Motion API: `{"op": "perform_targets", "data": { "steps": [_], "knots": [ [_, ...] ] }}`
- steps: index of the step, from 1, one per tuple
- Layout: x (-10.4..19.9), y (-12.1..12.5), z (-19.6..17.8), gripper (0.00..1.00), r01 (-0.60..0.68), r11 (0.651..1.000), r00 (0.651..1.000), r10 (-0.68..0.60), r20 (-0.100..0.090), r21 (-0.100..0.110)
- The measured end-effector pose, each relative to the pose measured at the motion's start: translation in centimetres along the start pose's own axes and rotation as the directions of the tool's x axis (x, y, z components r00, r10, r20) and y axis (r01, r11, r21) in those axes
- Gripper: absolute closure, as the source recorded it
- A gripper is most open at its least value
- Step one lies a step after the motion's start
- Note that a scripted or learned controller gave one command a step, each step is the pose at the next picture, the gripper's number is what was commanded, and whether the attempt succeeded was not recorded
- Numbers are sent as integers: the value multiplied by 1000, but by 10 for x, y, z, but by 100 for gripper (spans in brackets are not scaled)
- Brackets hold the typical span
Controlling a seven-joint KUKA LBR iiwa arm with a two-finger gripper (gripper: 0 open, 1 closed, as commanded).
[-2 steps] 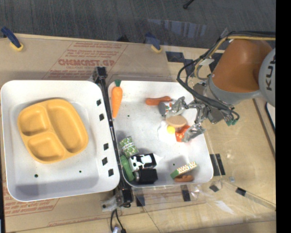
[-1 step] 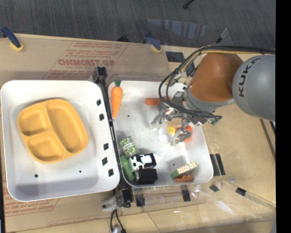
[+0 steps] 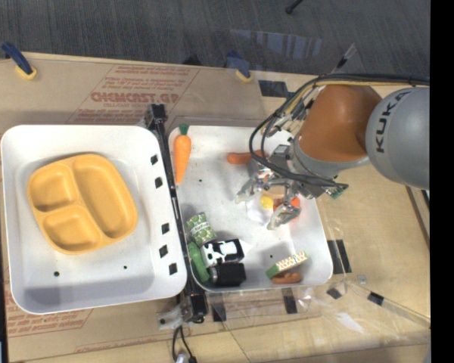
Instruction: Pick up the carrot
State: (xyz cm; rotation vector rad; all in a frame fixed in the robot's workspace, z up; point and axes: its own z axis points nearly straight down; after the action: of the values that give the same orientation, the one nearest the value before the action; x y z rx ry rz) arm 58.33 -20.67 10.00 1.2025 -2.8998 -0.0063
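Observation:
The carrot [image 3: 181, 151], orange with a green top, lies along the left wall of the right bin [image 3: 212, 195], near its far corner. My gripper [image 3: 266, 203] hangs over the middle right of that bin, well to the right of the carrot and apart from it. Its clear fingers [image 3: 248, 190] stand spread, open. A small yellow and white piece [image 3: 265, 202] lies on the bin floor under the gap between them. Nothing is held.
A short red-orange item [image 3: 239, 158] lies just behind the gripper. Green packets [image 3: 199, 226], a black-and-white toy [image 3: 225, 252] and a hot-dog-like toy [image 3: 287, 266] crowd the bin's near side. The left bin [image 3: 30, 278] holds a yellow divided plate [image 3: 79, 201].

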Motion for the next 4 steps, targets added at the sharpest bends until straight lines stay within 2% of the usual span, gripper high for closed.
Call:
{"op": "perform_targets", "data": {
  "steps": [1,2,3,4],
  "knots": [
    [5,4,7,0,212,977,977,-212,0,1],
    [1,4,-5,100,218,976,976,-218,3,3],
    [-35,-37,-140,100,377,926,926,-378,2,19],
    [-51,-55,-241,100,349,937,937,-349,1,17]
  ]
}}
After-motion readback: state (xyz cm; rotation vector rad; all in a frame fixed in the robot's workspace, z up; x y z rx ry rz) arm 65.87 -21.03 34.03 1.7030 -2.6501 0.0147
